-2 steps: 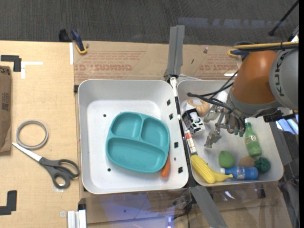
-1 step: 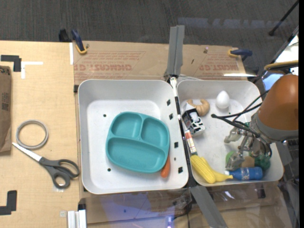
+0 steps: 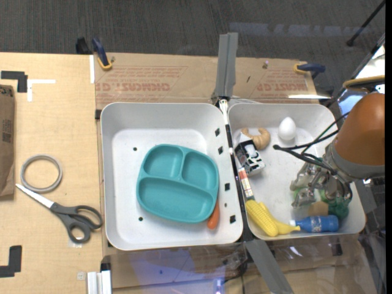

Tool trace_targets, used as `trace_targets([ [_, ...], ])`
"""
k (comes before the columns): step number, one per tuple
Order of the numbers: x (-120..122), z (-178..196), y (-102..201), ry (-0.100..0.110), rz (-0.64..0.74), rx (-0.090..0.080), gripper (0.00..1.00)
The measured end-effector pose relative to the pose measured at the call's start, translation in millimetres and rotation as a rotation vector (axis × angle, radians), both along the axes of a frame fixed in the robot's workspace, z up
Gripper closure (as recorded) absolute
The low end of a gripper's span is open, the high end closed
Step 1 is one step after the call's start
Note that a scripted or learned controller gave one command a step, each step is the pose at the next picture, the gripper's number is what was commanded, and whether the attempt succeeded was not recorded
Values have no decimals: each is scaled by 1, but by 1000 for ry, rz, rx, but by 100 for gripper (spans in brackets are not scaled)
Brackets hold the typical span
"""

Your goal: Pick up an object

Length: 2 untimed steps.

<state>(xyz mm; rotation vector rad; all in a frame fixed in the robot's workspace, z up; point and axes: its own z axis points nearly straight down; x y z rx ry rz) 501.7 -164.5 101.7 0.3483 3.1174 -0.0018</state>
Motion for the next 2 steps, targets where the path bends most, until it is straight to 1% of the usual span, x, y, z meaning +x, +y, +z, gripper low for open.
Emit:
trace_targets([
  [1,87,-10,24,2,-89,2,100],
  [2,138,-9,41,0,-301,1,100],
])
